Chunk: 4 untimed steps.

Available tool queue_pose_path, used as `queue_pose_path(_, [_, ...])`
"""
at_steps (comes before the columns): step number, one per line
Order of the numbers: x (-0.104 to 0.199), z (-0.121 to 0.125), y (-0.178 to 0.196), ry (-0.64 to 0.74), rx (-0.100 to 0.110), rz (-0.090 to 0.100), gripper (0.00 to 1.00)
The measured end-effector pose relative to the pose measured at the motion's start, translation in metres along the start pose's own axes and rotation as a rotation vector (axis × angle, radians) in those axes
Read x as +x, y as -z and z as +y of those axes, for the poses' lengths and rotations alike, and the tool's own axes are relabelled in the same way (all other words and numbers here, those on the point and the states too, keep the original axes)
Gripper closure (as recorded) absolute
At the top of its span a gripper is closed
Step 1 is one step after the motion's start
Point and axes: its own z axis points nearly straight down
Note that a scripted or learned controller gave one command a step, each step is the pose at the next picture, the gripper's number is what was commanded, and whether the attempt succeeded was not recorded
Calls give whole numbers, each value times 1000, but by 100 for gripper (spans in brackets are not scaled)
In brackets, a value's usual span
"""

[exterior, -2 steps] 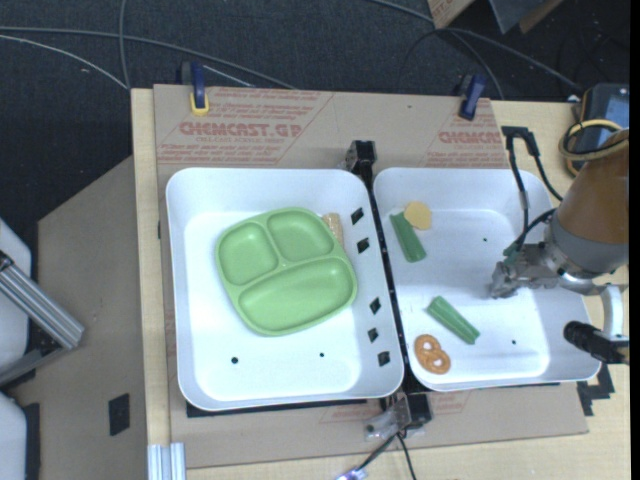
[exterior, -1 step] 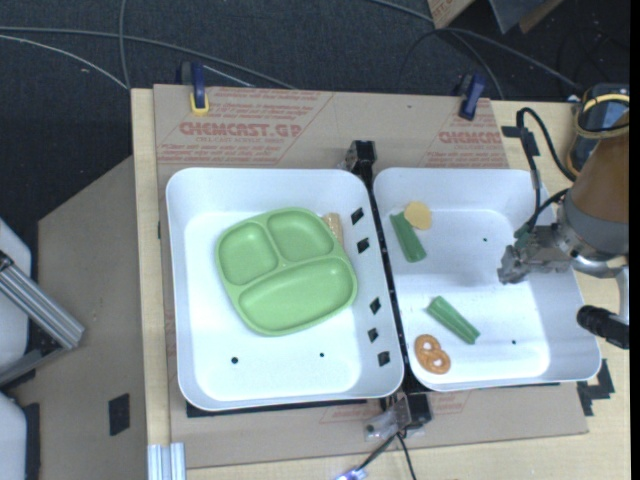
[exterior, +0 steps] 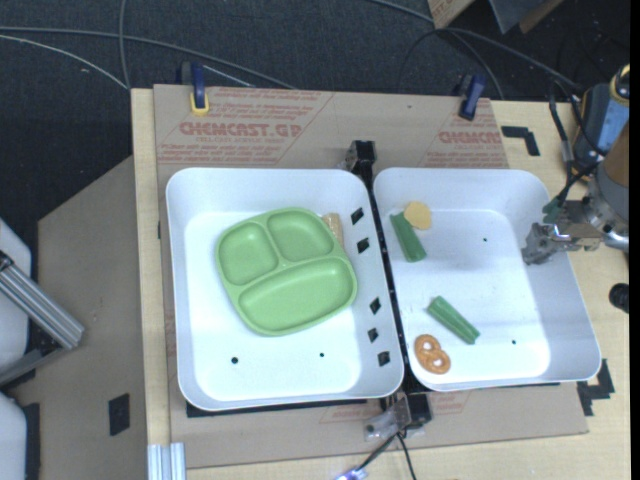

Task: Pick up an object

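The right bin (exterior: 560, 298) holds several small items: a dark green stick (exterior: 407, 236) with a yellow round piece (exterior: 418, 215) at its far end, a second green stick (exterior: 452, 320) lower down, and an orange pretzel (exterior: 431, 354) near the front edge. My gripper (exterior: 545, 240) hangs at the right bin's right wall, well to the right of these items, with nothing seen between its fingers. The arm enters from the right edge of the view.
The left bin (exterior: 200, 368) bears a light green divided plate (exterior: 287, 269), with a small tan piece (exterior: 332, 227) at its far right corner. Black clips (exterior: 366, 258) line the divider between the bins. Cables cross the dark floor behind the bench.
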Motion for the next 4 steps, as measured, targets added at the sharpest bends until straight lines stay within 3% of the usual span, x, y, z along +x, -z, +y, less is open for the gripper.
queue_pose_path(1, [0, 1, 18, 0, 4, 2, 100])
queue_pose_path(2, [56, 22, 18, 6, 4, 4, 100])
queue_pose_path(4, [177, 39, 17, 6, 9, 6, 100])
